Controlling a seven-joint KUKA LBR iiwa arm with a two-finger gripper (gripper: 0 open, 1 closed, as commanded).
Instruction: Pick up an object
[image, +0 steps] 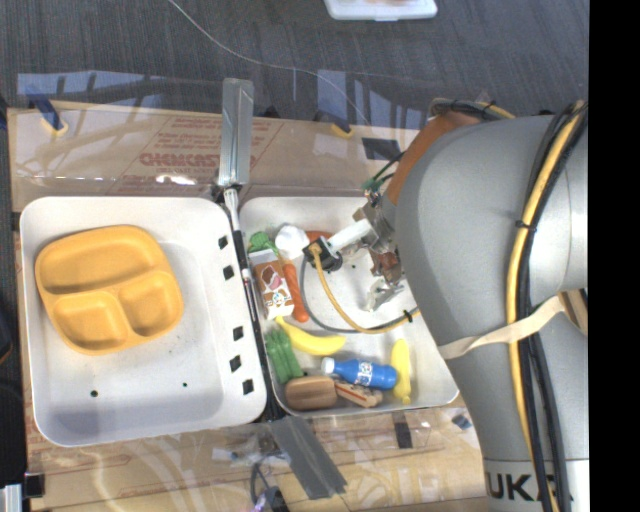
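Observation:
The right bin (425, 345) holds a heap of small toy foods. A yellow banana (311, 341) lies in its middle, with a blue bottle (366, 374) and a brown bread roll (309, 392) in front of it. A brown snack box (270, 286), an orange carrot (290, 276), a white piece (291, 238) and green pieces (279, 352) line the bin's left wall. My gripper (385, 278) hangs low over the bin's right side, above bare floor and right of the carrot. The grey arm (480, 260) covers the bin's right edge.
The left bin (130, 400) holds a yellow divided plate (108, 286) at its back left. A metal bar (236, 135) stands up between the bins at the back. A yellow cable (335, 305) loops from the wrist over the right bin.

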